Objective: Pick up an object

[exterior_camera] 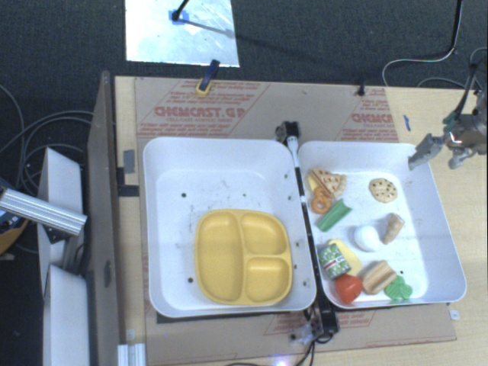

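Note:
The right bin (435,204) holds several toy foods: a pizza slice (327,180), a pretzel (320,201), a cookie (383,190), a green pod (333,215), a white egg (367,238), a tan bread piece (392,227), a small can (333,260), a yellow wedge (349,252), a tomato (348,289), a hot dog (376,276) and a green leafy piece (398,289). My gripper (441,153) hangs over the bin's far right corner, open, with nothing between its fingers. It is well right of the cookie and apart from every item.
The left bin (175,174) holds a yellow divided plate (244,256). A black clip (290,132) sits where the two bins meet at the back. Cardboard (229,109) lies under both bins, and cables trail at the far right.

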You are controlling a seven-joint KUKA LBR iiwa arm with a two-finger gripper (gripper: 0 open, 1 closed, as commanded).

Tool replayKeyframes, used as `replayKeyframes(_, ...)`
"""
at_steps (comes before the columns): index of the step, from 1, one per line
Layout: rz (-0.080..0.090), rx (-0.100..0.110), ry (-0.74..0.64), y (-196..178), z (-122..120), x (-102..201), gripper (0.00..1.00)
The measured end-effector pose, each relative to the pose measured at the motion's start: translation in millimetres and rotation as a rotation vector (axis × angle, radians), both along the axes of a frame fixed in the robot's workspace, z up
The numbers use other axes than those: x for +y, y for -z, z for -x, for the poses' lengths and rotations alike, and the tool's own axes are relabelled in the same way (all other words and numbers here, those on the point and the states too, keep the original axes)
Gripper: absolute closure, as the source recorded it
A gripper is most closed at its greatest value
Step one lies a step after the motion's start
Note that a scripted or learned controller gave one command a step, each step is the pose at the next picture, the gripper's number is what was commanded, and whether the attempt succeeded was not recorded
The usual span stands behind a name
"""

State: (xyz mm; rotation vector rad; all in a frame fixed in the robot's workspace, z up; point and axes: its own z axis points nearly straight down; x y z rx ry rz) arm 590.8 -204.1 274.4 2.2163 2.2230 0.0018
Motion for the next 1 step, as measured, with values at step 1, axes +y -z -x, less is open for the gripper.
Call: replayKeyframes(1, -0.005, 0.008, -0.006, 91.2, 5.9, 67.2, 0.00)
